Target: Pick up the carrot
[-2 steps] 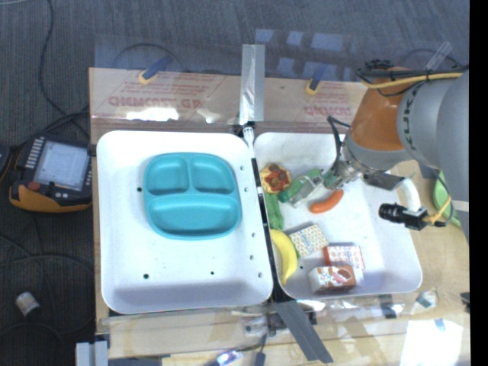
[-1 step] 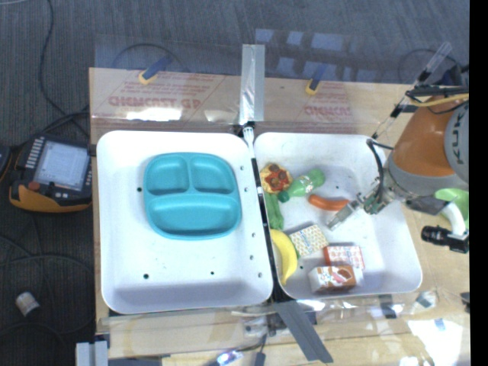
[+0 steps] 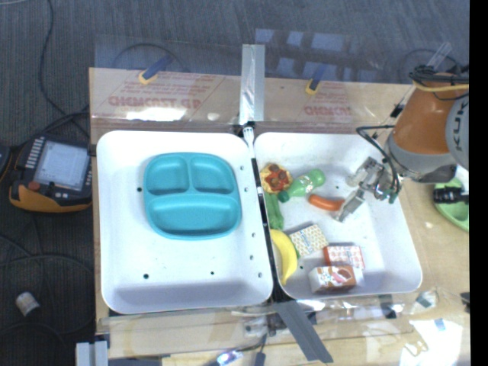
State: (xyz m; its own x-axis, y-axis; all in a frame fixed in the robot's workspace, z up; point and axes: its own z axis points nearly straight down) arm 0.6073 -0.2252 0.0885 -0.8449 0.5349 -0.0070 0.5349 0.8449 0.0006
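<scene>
1. From the camera above the bench, the carrot (image 3: 326,202) is lying in the right bin (image 3: 396,242), in its upper middle part; it is resting nearly flat, its orange length running left to right with a slight downward slant.
2. The gripper (image 3: 349,207) is hanging just to the right of the carrot's right end, its fingers looking spread with nothing between them; I am judging it open and empty, though the fingertips are small and somewhat blurred.
3. The arm (image 3: 427,132), grey with an orange band, is reaching in from the right over the bin's far right corner.
4. Other items are crowding the carrot: a green toy (image 3: 305,183) is sitting just above and left of it; a red and yellow piece (image 3: 275,178) is lying near the left wall; a banana (image 3: 285,253) is curving along the lower left; a patterned packet (image 3: 308,240) is lying below the carrot; two small cartons (image 3: 338,268) are standing near the front.
5. The left bin (image 3: 122,242) is holding a blue divided plate (image 3: 192,194).
6. Handling, as a judgement: the carrot is looking like a light, stiff plastic toy, smooth and rounded, so it is likely rolling or slipping under a careless pinch; closing across its thick middle, fingers square to its length, is seeming the safest hold; the tapered end is offering less to grip.
</scene>
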